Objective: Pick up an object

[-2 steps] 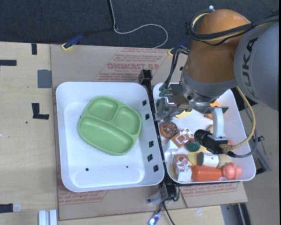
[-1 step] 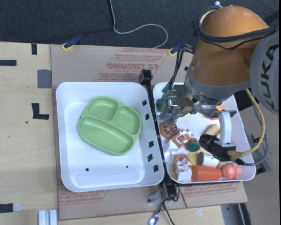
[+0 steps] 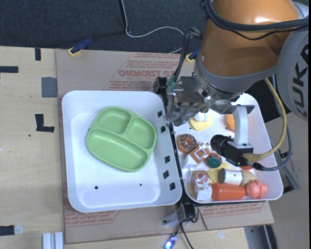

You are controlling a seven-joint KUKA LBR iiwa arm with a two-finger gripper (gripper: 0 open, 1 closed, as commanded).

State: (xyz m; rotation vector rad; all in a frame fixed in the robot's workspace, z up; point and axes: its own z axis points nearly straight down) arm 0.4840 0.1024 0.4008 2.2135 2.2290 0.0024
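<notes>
**Arm low over the crowded right bin, grasp not visible**

You had the arm reaching in over the right bin, its orange band and grey wrist covering much of the bin's far half. The gripper sat at the bin's near-left corner region by the divider between the bins, close above a pale yellow item. I could not tell whether it was open or closed, since the wrist housing and cabling hid that part, and nothing could be seen held.

The candidates for picking all lay in that right bin, packed together: a round brown doughnut-like toy, a small teal piece, a red-orange carrot-shaped toy, a pink piece at its end, and an orange piece near the far wall. Crowding like that likely made a clean grasp harder, because neighbours touched.

The left bin held a green divided plate, lying flat and well apart from the gripper, probably there as a drop target rather than a pick.
</notes>
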